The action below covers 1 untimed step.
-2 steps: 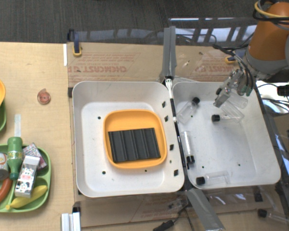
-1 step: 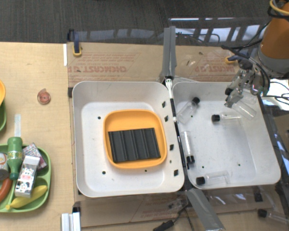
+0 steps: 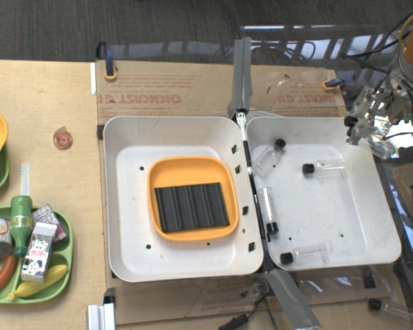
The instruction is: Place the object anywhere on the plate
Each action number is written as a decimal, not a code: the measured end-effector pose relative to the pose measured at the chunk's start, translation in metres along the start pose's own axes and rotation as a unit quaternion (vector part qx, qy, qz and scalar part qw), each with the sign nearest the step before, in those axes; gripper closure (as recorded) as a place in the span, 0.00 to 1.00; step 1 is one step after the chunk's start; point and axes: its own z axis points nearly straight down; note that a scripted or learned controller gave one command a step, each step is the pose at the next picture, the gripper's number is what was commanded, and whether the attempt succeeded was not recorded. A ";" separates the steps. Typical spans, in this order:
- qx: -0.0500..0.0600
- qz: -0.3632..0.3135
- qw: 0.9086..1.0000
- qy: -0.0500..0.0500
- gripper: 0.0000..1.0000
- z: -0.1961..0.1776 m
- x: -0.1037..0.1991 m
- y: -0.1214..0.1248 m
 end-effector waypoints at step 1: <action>0.000 -0.118 0.993 0.000 1.00 -0.031 0.001 -0.005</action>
